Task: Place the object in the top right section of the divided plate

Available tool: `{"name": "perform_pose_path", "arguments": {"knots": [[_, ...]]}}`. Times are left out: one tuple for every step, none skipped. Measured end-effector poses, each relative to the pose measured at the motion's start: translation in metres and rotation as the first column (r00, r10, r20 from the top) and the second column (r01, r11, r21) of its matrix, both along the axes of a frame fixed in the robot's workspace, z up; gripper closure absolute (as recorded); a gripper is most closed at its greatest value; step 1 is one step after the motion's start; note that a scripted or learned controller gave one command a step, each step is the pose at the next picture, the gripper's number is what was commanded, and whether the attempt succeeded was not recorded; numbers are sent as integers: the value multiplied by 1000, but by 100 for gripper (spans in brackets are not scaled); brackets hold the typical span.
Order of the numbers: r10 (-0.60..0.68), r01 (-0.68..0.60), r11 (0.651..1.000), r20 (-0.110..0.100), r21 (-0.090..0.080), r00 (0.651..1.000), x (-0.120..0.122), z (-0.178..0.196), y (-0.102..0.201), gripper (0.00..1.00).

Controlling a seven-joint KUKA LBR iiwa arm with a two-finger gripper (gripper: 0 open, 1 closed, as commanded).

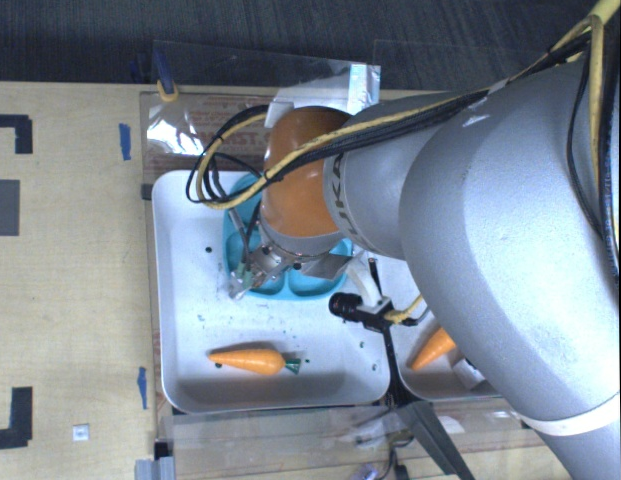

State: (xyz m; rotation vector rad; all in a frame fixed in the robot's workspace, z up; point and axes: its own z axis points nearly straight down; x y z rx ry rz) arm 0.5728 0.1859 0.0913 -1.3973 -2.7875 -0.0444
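Blue divided plate (240, 253) mostly covered by the arm's orange band (305, 183) and wrist; sections not tellable apart. Hand (252, 276) small and dim under the wrist; finger state not readable. Orange piece (435, 348) in the right bin (440, 388) half hidden behind the grey arm (510, 228). Arm cut off by the right and bottom edges.

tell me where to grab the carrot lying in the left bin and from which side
Grip the carrot across its thick orange middle, coming straight down from above. It lies flat along the bin floor, tip pointing to the view's left and green end to the right, with open floor on both long sides for the jaws.
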Motion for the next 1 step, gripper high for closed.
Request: {"name": "perform_pose_path", "arguments": {"knots": [[300,-300,954,13,-29,954,28,-2,10,100]]}}
